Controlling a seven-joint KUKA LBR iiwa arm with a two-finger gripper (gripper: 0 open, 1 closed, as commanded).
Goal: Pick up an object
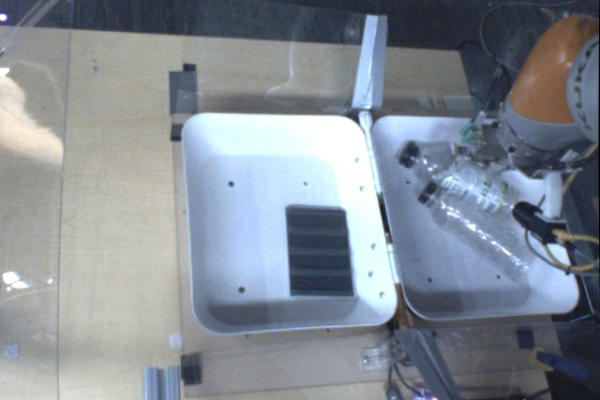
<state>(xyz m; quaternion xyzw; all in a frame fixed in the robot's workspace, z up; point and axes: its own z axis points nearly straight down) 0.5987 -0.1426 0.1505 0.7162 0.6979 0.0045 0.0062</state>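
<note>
I count two shallow white plastic bins, a left one (202,201) and a right one (412,281). One dark grey ribbed flat block (320,250) lies in the left bin. Two clear plastic bottles with black caps, one (441,162) and another (483,225), lie in the right bin.

Arm (553,89) over right bin (412,286); dark ridged block (320,250) in left bin (216,201).

No readable text, no labels, no brands, no numbers anywhere
</note>
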